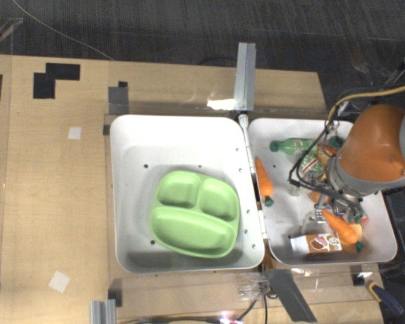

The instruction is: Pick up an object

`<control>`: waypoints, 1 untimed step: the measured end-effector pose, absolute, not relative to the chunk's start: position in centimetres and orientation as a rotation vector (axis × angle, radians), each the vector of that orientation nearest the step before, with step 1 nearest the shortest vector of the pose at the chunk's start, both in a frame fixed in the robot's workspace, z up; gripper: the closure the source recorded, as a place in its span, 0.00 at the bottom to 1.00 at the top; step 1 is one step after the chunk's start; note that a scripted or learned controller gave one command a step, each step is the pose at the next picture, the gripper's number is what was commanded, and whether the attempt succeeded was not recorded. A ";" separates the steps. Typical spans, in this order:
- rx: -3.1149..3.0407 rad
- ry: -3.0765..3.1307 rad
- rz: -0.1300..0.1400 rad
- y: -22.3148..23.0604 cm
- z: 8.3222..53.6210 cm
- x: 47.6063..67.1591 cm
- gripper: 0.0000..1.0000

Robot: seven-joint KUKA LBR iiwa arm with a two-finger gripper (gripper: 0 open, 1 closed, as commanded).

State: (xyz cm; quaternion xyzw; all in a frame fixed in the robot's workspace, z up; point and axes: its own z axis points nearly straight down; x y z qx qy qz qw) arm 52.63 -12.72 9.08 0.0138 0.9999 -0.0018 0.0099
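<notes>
The right bin [278, 248] holds several small objects. An orange carrot [263, 179] lies along its left wall. A clear green bottle [293, 144] lies near its far wall. A small bottle with a brown label [317, 243] rests at the near wall, and a second carrot-like orange piece [345, 229] lies just above it. My gripper [332, 206] hangs low over the right half of this bin, directly above that orange piece. The arm's orange band [374, 144] and cables hide the objects under the wrist.
The left bin [131, 154] holds a light green divided plate [196, 213] in its near middle. A metal post [246, 76] stands at the far end of the ridge between the bins. Wooden bench surface stretches to the left.
</notes>
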 end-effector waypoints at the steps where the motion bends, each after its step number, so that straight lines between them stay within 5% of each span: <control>1: 0.035 3.099 -0.012 -11.0 9.4 49.9 0.00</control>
